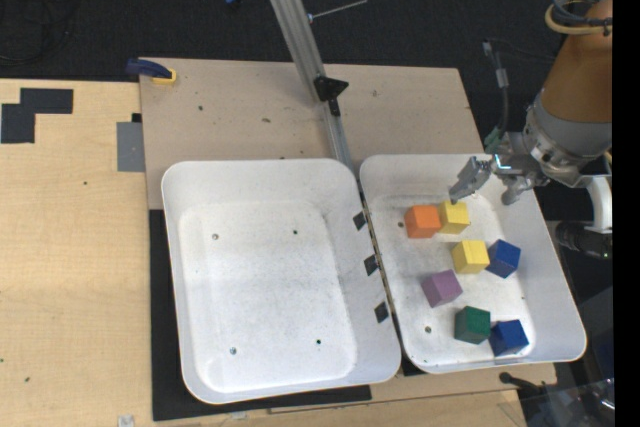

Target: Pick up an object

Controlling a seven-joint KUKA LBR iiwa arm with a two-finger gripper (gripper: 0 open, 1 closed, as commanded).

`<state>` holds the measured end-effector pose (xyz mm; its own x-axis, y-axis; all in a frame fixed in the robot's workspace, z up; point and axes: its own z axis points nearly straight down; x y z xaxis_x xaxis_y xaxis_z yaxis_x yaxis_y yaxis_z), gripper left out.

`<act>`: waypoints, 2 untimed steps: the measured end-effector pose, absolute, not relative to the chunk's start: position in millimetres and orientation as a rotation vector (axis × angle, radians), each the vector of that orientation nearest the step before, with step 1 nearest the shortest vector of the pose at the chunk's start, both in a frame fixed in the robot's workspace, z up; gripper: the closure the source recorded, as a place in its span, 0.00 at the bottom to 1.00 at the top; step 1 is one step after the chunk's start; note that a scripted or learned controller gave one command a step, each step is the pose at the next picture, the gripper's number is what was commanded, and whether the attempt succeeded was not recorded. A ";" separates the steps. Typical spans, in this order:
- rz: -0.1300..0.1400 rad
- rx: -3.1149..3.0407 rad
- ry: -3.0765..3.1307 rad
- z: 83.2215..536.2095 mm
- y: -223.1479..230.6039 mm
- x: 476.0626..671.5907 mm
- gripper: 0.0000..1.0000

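Tan wooden worktop [300,110] bearing two shallow white plastic bins, seen from above

Robot's grey metal hand [492,182], fingers spread apart and gripping nothing, hovers over the right bin [560,300], just above a small yellow cube [457,216] touching an orange cube [423,221]; other coloured cubes lie nearer the camera

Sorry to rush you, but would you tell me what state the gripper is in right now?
Gripper: open, holding nothing, poised above the right bin near the small yellow block.
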<state>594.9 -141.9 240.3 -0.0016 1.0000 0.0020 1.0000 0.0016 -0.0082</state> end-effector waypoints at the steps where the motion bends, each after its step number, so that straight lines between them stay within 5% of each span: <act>1: 0.002 -2.219 -2.220 243.2 -142.3 595.7 0.00; 2: 0.008 -2.217 -2.216 189.7 -151.9 593.9 0.00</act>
<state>593.9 -151.9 189.7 0.0002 1.0000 0.0013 1.0000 -0.0002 -0.0087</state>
